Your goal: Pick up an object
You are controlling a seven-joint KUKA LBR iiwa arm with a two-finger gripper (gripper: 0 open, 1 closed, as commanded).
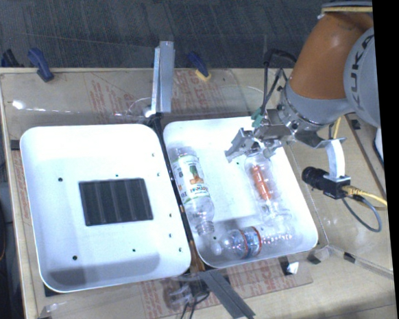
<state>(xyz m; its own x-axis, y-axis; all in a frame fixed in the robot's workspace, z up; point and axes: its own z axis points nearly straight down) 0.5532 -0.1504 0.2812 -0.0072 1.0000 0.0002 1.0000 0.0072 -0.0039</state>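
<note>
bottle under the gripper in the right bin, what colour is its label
Orange, on a clear plastic bottle; it shows best in the camera view, just below the gripper.

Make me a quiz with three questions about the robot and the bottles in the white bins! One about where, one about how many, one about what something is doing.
1. Which bin holds the bottles?
A. the left one
B. the right one
C. both

2. How many bottles are there?
A. one
B. three
C. six

3. How do the bottles rest?
A. lying on their sides
B. standing upright
C. stacked in a tower

Answers:
1. B, since the white-label bottle, the orange-label bottle and the bottle along the near wall all sit in the right bin, under the gripper.
2. B, three clear plastic bottles can be counted.
3. A, each one lies flat on the bin floor.
</note>
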